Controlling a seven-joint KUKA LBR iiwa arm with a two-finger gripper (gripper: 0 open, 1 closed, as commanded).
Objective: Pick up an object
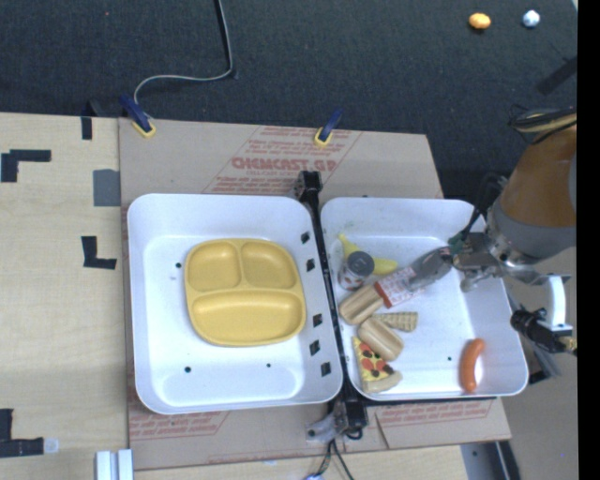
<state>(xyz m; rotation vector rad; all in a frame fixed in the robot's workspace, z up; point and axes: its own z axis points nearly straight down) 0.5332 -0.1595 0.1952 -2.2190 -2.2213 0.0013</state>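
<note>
Supporting surface: two white bins side by side, the left bin (155,375) and the right bin (433,361), on a cardboard sheet (272,164) with red print; the sheet lies on a pale wooden bench (56,319) with black marks; two blue-and-yellow clamps (140,118) grip its far edge
Room: dark carpet (375,56) beyond the bench; a white cable (192,77) loops across it; an orange ball (479,20) and a small pale ball (531,17) lie on it at the far right
Left bin: a yellow divided plate (246,291) lies flat in the middle
Right bin, task's things: a red-and-white packet (397,281) near the centre; its long axis runs from lower left to upper right, the upper end towards the gripper (436,265); below it two tan buns (362,303), a waffle piece (402,322) and a pizza slice (377,368), clustered along the left wall; an orange sausage (472,364) lies apart at the near right, roughly upright in the view
Arm: the arm (536,211) enters from the right, low over the right bin
Gripper: at or just beside the packet's upper end; I cannot tell whether it is open, closed or holding anything
Hard to make out: a yellow-and-grey item (355,262) above the buns, too blurred to name; the arm's upper part is cut off by the frame
</note>
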